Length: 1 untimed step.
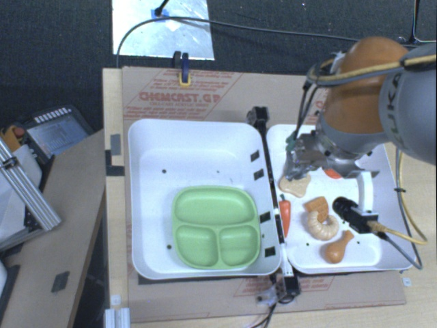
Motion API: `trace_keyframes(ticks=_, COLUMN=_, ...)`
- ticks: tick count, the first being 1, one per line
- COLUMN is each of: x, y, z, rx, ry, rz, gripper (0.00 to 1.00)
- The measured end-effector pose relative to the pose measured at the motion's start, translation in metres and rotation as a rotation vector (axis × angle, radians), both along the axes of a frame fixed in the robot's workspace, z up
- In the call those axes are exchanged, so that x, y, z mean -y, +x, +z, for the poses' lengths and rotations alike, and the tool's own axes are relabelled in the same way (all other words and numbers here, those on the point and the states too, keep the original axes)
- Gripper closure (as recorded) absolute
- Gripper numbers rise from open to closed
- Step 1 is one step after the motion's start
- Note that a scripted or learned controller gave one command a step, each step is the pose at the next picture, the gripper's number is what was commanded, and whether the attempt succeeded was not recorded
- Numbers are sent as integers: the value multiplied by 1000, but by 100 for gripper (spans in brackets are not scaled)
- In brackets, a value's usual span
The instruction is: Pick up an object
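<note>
Hovering near the right bin's (389, 260) left wall, the gripper (298, 171) meets a pale piece (294, 185); grip state unreadable.

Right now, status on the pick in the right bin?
Gripper low in right bin, over pale flat piece; grasp not confirmed. Carrot, shrimp, drumstick lie loose nearby. Green tray in left bin.

Bench (113, 183), cardboard sheet (205, 94), two white bins (198, 132)

Robotics lab: cabled arm (382, 94), cardboard-lined bench (184, 94).
</note>
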<state>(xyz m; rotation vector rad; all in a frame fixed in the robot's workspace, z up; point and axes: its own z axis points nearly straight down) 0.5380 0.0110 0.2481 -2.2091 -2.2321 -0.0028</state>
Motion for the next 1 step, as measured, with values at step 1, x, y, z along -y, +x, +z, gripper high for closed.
trace_keyframes(ticks=1, x=-58, y=2, z=3, rx=1, ry=0, rz=0, gripper=100)
